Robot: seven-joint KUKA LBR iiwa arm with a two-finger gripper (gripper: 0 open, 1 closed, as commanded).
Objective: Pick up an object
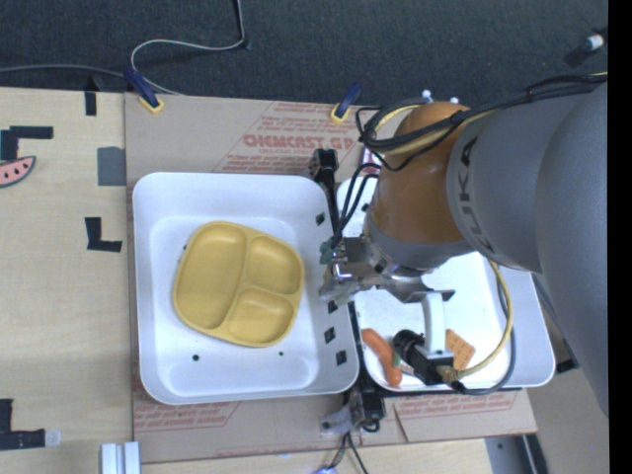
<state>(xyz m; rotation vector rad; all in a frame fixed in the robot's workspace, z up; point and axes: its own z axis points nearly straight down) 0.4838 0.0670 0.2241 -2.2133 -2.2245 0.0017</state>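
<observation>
Seemingly the gripper (338,268) hung at the left wall of the right bin (523,360); the carrot (380,355) lay just nearer, slanting near-right. Open or closed, I couldn't tell.

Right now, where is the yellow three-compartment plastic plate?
In the camera view, the yellow three-compartment plastic plate lies centred in the left shallow white bin, left of the grey arm over the right bin.

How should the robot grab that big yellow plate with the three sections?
By its rim, coming straight down from above. The yellow plate lies flat in the left bin and looks too wide to pinch across. Its raised outer edge looks thin enough to pinch, and the side nearest the arm is probably easiest to reach.
</observation>
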